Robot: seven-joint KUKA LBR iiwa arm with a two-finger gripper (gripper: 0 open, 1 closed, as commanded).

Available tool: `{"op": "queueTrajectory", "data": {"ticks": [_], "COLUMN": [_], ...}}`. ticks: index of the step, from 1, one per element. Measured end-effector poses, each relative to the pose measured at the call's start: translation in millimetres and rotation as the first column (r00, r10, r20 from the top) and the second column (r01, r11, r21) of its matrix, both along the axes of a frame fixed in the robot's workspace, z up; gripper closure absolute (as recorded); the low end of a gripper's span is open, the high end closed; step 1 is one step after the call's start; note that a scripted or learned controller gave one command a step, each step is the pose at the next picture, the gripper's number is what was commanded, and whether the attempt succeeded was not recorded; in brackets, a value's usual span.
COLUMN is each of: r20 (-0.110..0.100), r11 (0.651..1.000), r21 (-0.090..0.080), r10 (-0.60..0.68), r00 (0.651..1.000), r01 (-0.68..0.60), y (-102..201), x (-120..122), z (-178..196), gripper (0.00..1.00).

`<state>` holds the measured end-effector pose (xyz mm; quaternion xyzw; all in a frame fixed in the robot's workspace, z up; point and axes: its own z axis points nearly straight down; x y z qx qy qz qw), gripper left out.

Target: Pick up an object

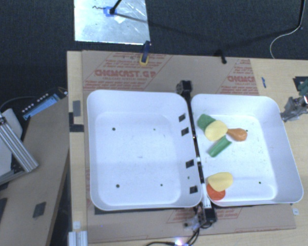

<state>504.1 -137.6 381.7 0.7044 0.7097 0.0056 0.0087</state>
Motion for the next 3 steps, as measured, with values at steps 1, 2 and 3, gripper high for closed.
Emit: {"op": "queueTrajectory", "data": {"ticks": [1,2,3], "r20": [-0.007,-0.012,-0.014], "r11": [1.0,1.0,1.0], "r21": [-0.003,0.001,0.004], "r10": [-0.009,0.001,-0.002], "r00": [1.0,1.0,1.0], "r01": [0.009,-0.001,0.002], "y": [-73.0,-62.2,-37.7], "x": [30.4,115.6,67.0], "z": [78.8,103.5,139.3], "gripper": [1.0,1.0,1.0]}}
